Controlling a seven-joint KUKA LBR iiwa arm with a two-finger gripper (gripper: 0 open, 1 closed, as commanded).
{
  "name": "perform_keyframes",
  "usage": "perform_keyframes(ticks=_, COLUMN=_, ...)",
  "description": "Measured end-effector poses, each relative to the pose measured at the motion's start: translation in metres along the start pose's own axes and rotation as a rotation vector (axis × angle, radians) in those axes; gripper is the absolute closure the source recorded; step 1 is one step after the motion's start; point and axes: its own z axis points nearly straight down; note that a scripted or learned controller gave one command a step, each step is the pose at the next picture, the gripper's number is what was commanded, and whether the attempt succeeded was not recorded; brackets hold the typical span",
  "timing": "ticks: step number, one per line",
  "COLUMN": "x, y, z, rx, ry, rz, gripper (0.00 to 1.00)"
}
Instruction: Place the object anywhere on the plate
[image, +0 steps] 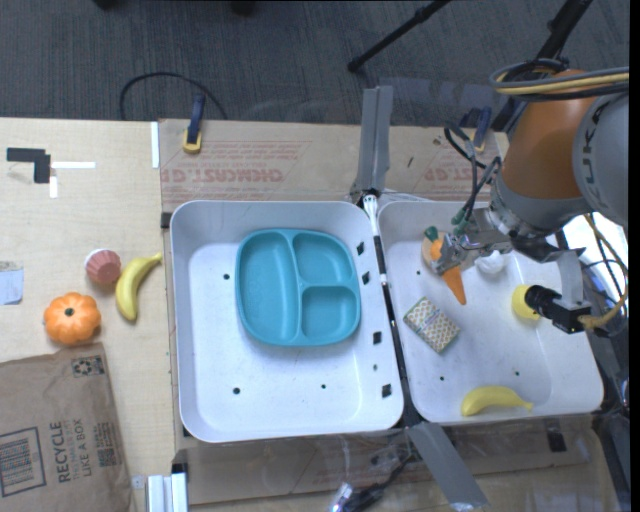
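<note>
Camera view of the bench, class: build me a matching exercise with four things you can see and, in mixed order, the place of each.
Things:
1. teal plate
2. carrot
3. small pumpkin
4. yellow clamp

Places:
A. bench left of both bins
B. left bin
C. cardboard behind the left bin
D. right bin, at the gripper

Pairs: 1-B, 2-D, 3-A, 4-C

One fixed camera looks down at a slant on both bins — left bin (190, 330), right bin (575, 375) — from above the bench (60, 230).

Orange carrot (453, 281) tilted in right bin; teal three-compartment plate (298, 286) flat in left bin.
</note>
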Motion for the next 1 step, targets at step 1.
perform_keyframes(ticks=1, x=0.0610, y=0.0511, z=0.0001, rx=0.000, ry=0.000, rz=-0.091, gripper=1.00)
